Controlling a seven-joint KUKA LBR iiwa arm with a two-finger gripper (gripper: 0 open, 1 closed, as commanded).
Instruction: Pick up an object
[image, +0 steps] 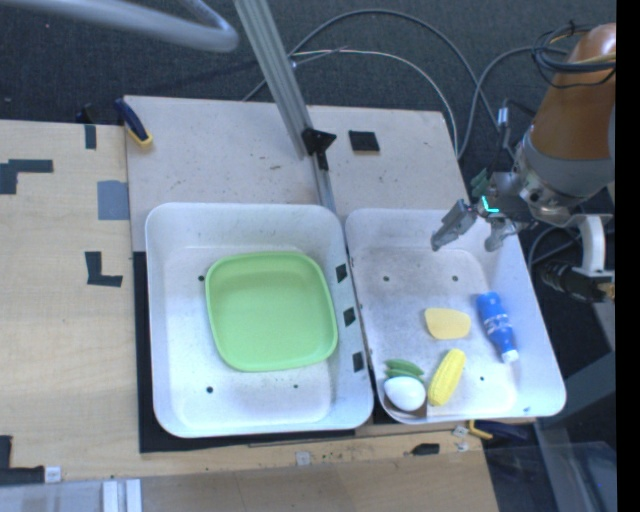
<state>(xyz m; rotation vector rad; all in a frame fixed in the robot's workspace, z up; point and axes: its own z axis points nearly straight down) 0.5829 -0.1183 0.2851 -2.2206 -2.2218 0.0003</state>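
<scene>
one green plate (271, 310), one corn cob (447, 375), one blue bottle (495, 322).

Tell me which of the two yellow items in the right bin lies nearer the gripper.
The flat yellow piece, closer to the gripper than the corn cob lying below it.
</scene>
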